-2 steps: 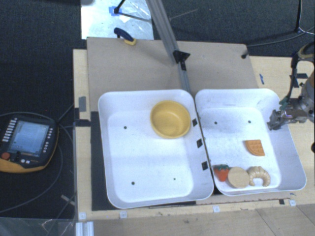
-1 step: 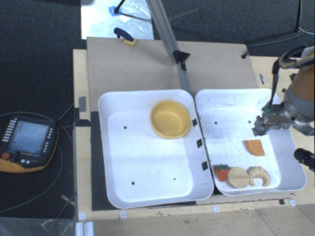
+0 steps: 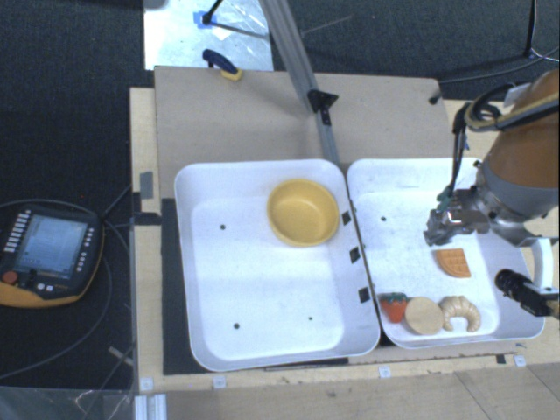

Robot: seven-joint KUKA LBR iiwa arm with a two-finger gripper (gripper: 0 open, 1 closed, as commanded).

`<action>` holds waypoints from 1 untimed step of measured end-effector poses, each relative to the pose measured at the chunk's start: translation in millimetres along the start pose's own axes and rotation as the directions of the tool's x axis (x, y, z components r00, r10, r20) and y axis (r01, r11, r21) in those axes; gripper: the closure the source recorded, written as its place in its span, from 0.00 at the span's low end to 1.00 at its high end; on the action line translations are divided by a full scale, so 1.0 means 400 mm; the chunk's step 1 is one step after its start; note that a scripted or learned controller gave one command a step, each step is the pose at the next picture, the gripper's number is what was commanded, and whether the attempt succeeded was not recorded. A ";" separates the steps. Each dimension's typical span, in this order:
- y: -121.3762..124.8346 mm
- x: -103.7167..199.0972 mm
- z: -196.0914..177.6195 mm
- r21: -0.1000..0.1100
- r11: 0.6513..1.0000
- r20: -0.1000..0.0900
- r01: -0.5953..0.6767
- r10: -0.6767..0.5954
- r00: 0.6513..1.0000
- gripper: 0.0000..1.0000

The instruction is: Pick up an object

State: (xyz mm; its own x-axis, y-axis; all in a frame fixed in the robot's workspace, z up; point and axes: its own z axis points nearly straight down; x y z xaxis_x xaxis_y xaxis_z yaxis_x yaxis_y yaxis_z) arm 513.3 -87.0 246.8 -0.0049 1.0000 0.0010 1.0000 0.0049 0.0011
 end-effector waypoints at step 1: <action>-0.007 0.110 0.022 0.001 1.000 0.000 0.000 0.000 1.000 1.00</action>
State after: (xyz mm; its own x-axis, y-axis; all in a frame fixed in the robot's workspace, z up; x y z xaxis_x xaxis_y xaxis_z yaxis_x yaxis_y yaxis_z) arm 510.3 -43.1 237.9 -0.0045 1.0000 0.0008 1.0000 0.0045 0.0005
